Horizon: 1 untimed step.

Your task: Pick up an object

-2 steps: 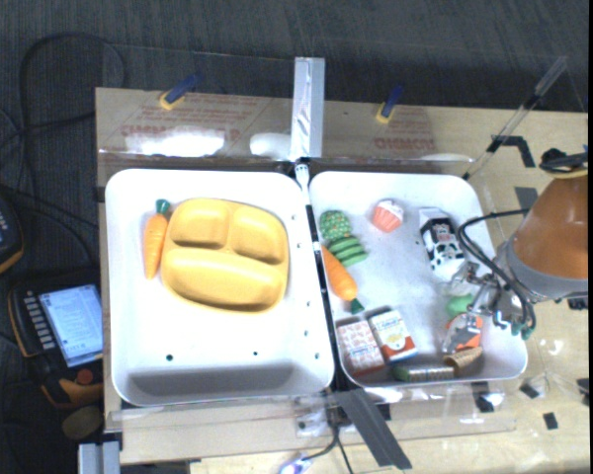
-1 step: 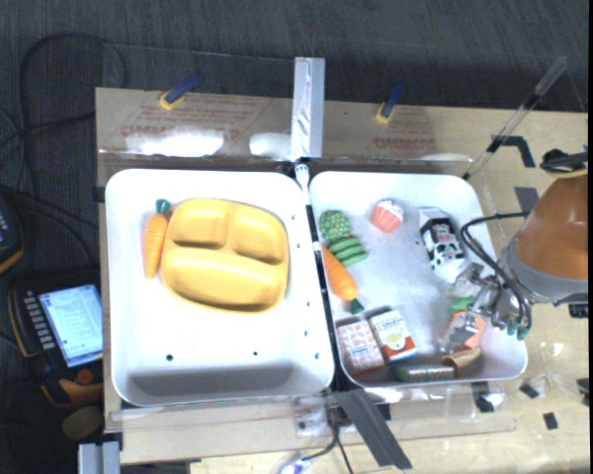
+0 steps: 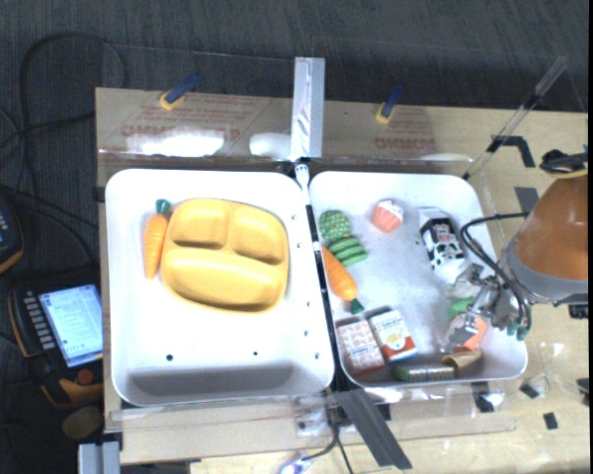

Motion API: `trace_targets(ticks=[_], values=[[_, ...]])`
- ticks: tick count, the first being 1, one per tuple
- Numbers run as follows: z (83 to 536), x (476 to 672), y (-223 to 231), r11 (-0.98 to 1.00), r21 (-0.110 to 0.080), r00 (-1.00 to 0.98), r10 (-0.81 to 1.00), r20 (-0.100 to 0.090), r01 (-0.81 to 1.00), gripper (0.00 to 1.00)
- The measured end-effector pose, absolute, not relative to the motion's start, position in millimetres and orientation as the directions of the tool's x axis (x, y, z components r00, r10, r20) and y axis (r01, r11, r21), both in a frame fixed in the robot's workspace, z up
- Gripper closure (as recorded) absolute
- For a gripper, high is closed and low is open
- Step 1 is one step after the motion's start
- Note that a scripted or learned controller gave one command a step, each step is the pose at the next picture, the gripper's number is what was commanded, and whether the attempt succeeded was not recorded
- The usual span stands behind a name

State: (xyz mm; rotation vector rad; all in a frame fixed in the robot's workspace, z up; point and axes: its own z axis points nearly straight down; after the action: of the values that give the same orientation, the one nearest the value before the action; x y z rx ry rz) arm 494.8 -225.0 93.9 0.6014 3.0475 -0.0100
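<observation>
My gripper (image 3: 469, 314) hangs low over the front right corner of the right bin (image 3: 405, 188). A small orange-red item (image 3: 472, 336) lies right under its tip, and a bit of green (image 3: 461, 307) shows beside it; whether either is held is unclear. Nearby in this bin are a brown cylinder (image 3: 464, 361), a dark bar (image 3: 424, 371), two small cartons (image 3: 359, 345) (image 3: 392, 330), a carrot (image 3: 340, 277), green vegetables (image 3: 342, 237), a pink cupcake (image 3: 387, 214) and a black-and-white toy (image 3: 440, 243).
The left bin (image 3: 138, 363) holds a big yellow divided tray (image 3: 223, 254) with a second carrot (image 3: 154, 244) at its left side. A ridge (image 3: 314, 275) separates the two bins. Cables run off the gripper toward the right bin's rim.
</observation>
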Motion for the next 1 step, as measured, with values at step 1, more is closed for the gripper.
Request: trace_targets(ticks=[1], values=[[92.0, 492.0, -224.2, 0.925, 0.000, -0.925, 0.380, -0.025, 0.380, 0.00]])
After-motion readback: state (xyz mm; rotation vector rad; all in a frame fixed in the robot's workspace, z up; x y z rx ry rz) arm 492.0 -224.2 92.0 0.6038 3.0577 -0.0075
